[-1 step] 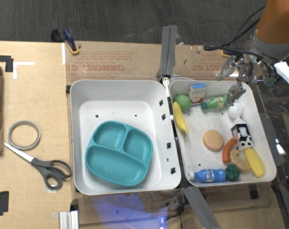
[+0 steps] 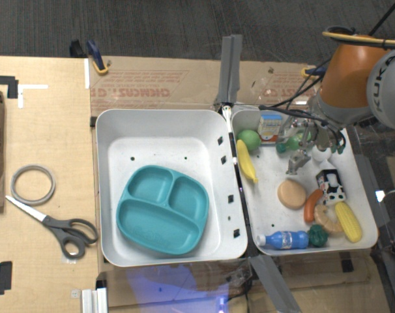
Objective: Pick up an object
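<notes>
The right bin (image 2: 269,214) holds several small items. Among them are a green ball (image 2: 249,139), a yellow banana (image 2: 246,160), a tan round bun (image 2: 291,193) and an orange-red sausage (image 2: 311,205). There is also a black-and-white cow toy (image 2: 330,186), a yellow corn cob (image 2: 347,220), a blue bottle (image 2: 287,240) and a small carton (image 2: 270,126). My gripper (image 2: 303,154) hangs over the bin's upper middle, just above the bun and left of the cow toy. Nothing is visibly held in it.
The left bin (image 2: 113,135) carries a teal divided plate (image 2: 162,208). Grey scissors (image 2: 57,225) and a tape roll (image 2: 32,184) lie on the bench to the left. The arm's orange band (image 2: 351,70) overhangs the right bin's back corner.
</notes>
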### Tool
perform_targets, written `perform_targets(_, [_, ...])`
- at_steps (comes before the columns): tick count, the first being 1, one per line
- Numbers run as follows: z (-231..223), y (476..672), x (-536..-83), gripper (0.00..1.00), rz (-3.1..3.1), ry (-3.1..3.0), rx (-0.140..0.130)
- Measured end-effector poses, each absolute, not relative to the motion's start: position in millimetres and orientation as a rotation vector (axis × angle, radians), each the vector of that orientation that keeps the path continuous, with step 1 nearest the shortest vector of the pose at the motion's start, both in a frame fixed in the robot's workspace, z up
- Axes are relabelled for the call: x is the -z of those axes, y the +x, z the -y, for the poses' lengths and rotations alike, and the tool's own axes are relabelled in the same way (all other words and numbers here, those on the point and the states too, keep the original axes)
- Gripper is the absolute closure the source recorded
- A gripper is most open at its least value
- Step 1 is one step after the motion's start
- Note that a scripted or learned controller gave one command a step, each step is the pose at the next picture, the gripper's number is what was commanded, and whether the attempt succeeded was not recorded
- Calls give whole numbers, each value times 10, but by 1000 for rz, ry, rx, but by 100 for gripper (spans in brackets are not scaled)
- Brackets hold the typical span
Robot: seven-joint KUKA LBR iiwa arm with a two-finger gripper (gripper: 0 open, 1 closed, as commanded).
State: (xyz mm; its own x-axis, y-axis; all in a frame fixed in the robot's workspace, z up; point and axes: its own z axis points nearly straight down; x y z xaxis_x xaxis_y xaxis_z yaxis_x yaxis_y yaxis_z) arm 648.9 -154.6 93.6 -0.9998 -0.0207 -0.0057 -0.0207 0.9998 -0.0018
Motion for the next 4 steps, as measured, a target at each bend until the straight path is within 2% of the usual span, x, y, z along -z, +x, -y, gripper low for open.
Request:
perform_targets(1, [1068,6593,-937,0,-3135,40,0])
perform_targets(2, [1401,5699,-928,0,-3137,-95,1])
perform_targets(3, [1394,5718,-1036,100,-3131,-100,4])
perform_targets(4, [1392,5719,-1036,0,-3131,-100,3])
